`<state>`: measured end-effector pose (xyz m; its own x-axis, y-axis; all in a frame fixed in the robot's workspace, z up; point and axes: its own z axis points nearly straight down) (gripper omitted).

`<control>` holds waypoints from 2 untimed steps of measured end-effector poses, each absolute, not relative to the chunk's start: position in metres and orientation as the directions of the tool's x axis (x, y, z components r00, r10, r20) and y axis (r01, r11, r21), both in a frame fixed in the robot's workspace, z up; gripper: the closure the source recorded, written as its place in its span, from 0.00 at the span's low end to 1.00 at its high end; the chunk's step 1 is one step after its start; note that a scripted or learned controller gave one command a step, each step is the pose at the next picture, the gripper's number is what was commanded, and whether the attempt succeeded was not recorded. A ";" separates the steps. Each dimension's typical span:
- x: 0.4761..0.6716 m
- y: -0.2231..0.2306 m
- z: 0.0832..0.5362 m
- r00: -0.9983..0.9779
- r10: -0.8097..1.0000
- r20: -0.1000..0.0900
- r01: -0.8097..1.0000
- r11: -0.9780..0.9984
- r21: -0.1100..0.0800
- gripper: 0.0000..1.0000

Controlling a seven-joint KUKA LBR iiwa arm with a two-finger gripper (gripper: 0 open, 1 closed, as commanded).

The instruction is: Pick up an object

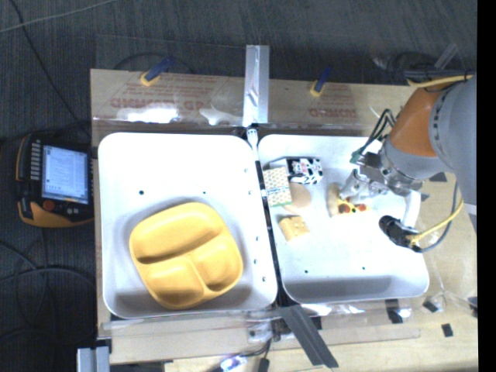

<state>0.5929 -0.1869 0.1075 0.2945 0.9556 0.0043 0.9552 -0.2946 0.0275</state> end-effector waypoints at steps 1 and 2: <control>0.599 -0.142 0.226 0.021 1.000 0.000 1.000 -0.021 -0.001 1.00; 0.598 -0.142 0.226 0.021 1.000 -0.001 1.000 -0.021 -0.001 0.00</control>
<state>0.5985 -0.1421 0.2262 0.0209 0.9998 -0.0006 0.9998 -0.0209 -0.0012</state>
